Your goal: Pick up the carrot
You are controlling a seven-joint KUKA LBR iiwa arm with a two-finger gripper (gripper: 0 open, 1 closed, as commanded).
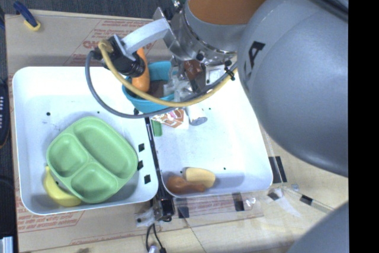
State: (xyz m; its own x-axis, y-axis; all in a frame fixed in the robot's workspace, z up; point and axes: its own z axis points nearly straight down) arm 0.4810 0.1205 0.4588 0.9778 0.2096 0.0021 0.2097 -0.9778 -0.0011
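The carrot (141,75) is a short orange piece leaning at the left rim of a blue bowl (147,103), which sits at the back where the two bins meet. A black cable fitting covers part of the carrot's top. My gripper (188,81) hangs over the right side of the bowl, a little to the right of the carrot. The wrist and a looping yellow and black cable hide much of the bowl's inside. Nothing orange shows at the gripper.
A green divided plate (92,158) fills the left bin (26,127), with a yellow piece (56,191) poking out under it. In the right bin (237,139) lie a small red and green packet (169,120) and a yellow and brown food item (192,179) near the front wall.
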